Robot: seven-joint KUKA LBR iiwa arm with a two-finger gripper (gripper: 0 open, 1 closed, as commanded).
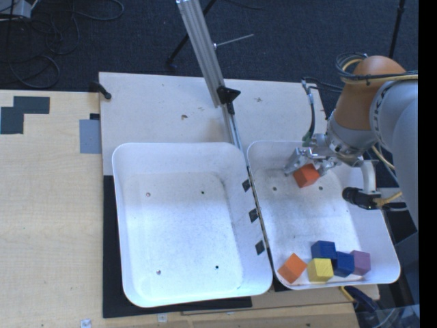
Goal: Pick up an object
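A pale wooden bench (41, 203) fills the left of the scene, marked with grey patches (89, 135), while dark carpet (102, 26) strewn with black cables (41, 53) stretches behind it. A white board (164, 108) lies on the bench, and on it sit two shallow white bins side by side. The left bin (181, 289) shows a speckled floor with a few small dark holes. A ribbed aluminium rail (201, 43) slants down from the upper middle to the seam between the bins, where small black clips (253, 214) line the shared edge. In the right bin (270, 162), an orange-red block (306, 176) sits gripped between the fingers of the claw (308, 165) near the bin's far end; whether it is lifted off the floor cannot be told. At the bin's near end cluster an orange block (292, 268), a yellow cube (320, 270), two blue cubes (323, 250) and a purple cube (361, 262), touching or just beside one another. The grey arm (399, 115), with its orange band (362, 91), reaches in from the right.
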